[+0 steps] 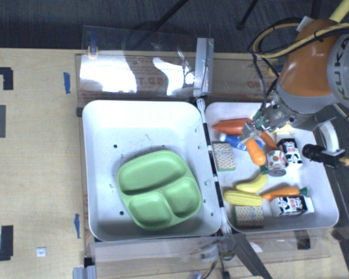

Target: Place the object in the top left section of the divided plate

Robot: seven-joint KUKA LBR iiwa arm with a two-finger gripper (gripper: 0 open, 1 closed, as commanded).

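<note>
Picking looked to be the step in hand: the gripper [266, 121] hung low over the right bin [328, 214] at about its twelve o'clock, above a crowded heap, and whether the claw was released or clenched could not be told from this slanted view. Nothing was seen caught in it, and the task sentence did not say which piece was meant. Directly under and beside it lay an orange carrot [256, 151], with a longer carrot [232, 125] at its ten o'clock and a small can [276, 163] at its four o'clock, touching or nearly so. A clean grab would probably call for a straight descent on one piece, closing across its narrow width. The green plate [158, 188] sat tilted in the left bin [104, 127], at nine o'clock from the gripper, all three sections bare; the long section [148, 173] toward the plate's eleven o'clock was judged the target. Between the bins ran a raised double rim [208, 156], so any carry would need lift first. The left bin had open floor around the plate, whereas a banana [251, 184], corn cob [242, 199], another carrot [282, 192] and cartons [292, 204] crowded the right.
</note>
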